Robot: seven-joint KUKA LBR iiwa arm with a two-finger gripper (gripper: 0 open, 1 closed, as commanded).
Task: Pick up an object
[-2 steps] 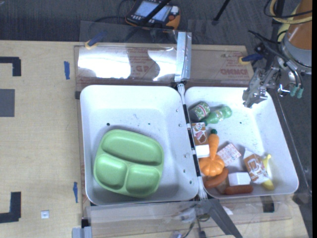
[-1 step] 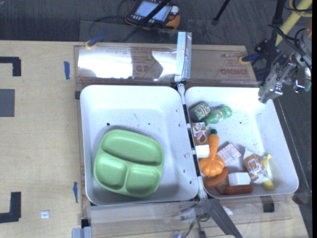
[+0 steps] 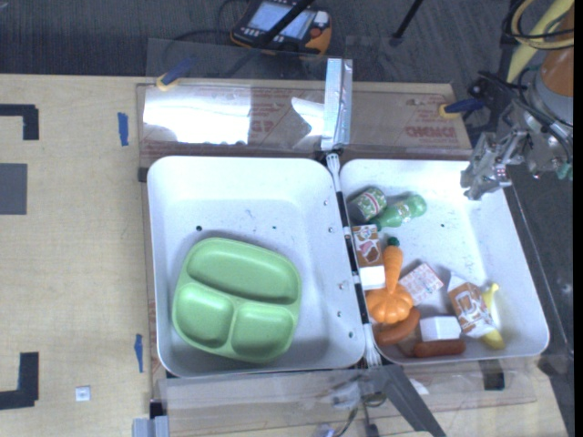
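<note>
The hand [image 3: 483,173] hangs over the right bin's [image 3: 510,244] far right corner.

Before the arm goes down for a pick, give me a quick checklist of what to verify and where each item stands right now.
1. Gripper over the right bin: ok, it sits at the bin's upper right edge.
2. Gripper carrying nothing already: ok, nothing seen between its fingers.
3. Finger opening: cannot tell, too small and blurred.
4. Targets within the bin: ok, the carrot, green bottle and banana all lie in the right bin.
5. Clear space around a target: not ok for the carrot, which lies packed against the small boxes; the green bottle looks freer.
6. Green tray out of the way: ok, it lies in the left bin.
</note>
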